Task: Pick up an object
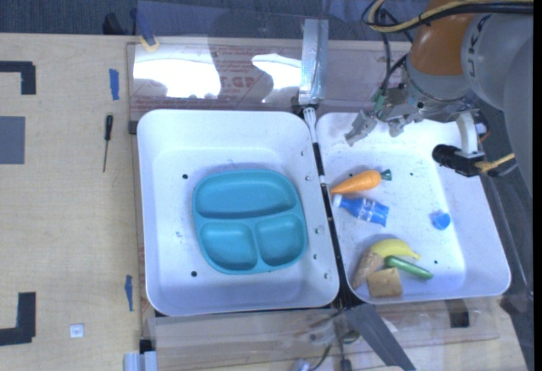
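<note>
Right bin (474, 272) holds carrot (356, 182); jaws (377, 122) hover above, spread apart, empty.

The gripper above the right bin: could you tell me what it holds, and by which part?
Nothing: the gripper hangs over the right bin's far end, nothing between its open jaws.

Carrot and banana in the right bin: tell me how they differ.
The carrot is orange with a green tip; the banana is yellow. The carrot lies near the bin's middle, beside the divider, just above a blue tube; the banana lies lower, toward the near edge, touching a green piece. The carrot is straight and tapered, the banana curved. Both lie flat in the right bin, apart from the gripper.
</note>
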Robot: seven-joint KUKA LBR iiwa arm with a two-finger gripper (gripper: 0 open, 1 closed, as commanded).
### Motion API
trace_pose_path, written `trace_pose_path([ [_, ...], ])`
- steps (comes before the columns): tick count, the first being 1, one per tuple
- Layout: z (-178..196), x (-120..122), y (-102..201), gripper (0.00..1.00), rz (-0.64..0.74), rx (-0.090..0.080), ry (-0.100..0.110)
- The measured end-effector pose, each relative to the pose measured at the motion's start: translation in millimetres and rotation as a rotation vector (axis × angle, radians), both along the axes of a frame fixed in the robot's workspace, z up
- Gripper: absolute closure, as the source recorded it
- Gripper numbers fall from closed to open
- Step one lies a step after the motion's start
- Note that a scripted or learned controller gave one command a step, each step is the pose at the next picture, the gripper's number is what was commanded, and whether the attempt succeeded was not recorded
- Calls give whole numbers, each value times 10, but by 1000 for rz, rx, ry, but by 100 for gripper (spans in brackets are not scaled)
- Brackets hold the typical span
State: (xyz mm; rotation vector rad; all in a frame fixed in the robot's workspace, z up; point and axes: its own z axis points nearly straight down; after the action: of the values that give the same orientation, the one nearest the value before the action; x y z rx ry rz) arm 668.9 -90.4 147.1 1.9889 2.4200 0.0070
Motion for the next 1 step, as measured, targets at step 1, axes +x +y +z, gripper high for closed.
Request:
trace_pose_path([
  [1, -604, -370, -98, 0, 229, 0, 5],
])
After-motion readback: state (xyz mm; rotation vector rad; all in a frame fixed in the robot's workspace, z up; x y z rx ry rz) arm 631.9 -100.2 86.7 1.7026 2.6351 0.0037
